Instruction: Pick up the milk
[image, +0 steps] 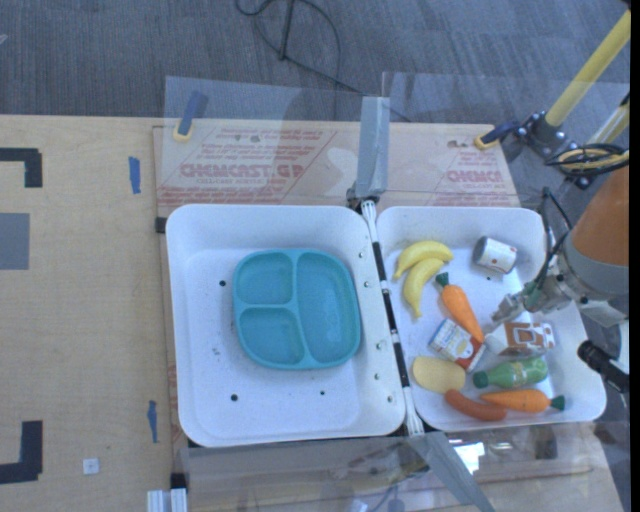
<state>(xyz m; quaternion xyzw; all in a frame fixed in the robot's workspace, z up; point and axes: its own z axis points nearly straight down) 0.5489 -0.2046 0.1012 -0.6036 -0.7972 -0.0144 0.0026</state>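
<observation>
Down in the right bin (590, 400), a shallow white speckled tray, lies a heap of smooth plastic toy food. The milk (527, 336) is a small boxy carton, white with an orange-brown print, lying flat with its long axis running roughly left to right across the view; which end is the top is too small to tell. It sits just below and to the right of the gripper (528, 300), very close to the fingertips, though whether they touch it cannot be made out.

The grey arm enters from the right, its orange band (605, 225) above the wrist, and slants down and leftward into the bin. Whether the jaws are apart or together cannot be told at this size.

Left of the jaws lies a tapered carrot (462, 308); farther left, two curved bananas (420, 265). Above them rests a grey can (495, 254) on its side. Below the carton lies a green bottle (512, 375).

The left bin (200, 400) holds a glossy teal divided plate (296, 308).
</observation>
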